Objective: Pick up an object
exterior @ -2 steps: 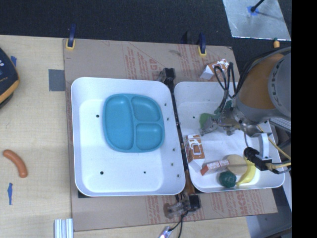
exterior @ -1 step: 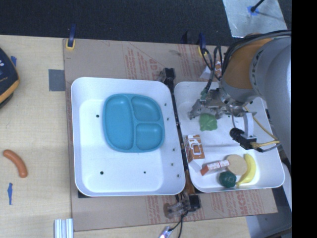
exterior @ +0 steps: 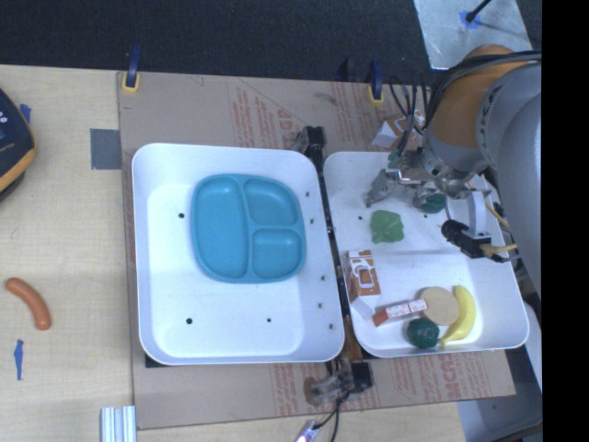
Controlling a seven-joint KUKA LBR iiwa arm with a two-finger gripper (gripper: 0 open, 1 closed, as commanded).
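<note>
My gripper [exterior: 401, 191] hangs over the far part of the right bin [exterior: 502, 284], open, with nothing between its fingers. A green crumpled piece [exterior: 386, 226] lies on the bin floor just in front of the fingers [exterior: 377, 191], apart from them. Nearer the front lie a brown and orange packet [exterior: 362, 274], a red and white bar [exterior: 398, 311], a tan round biscuit [exterior: 440, 304], a yellow banana [exterior: 465, 313] and a dark green ball [exterior: 423, 332].
The left bin [exterior: 166, 320] holds a blue divided plate [exterior: 248, 226]. An orange sausage [exterior: 29, 302] lies on the bench at the far left, and a yellow and black device [exterior: 11, 141] sits at the left edge. Cables [exterior: 474, 233] trail by the wrist.
</note>
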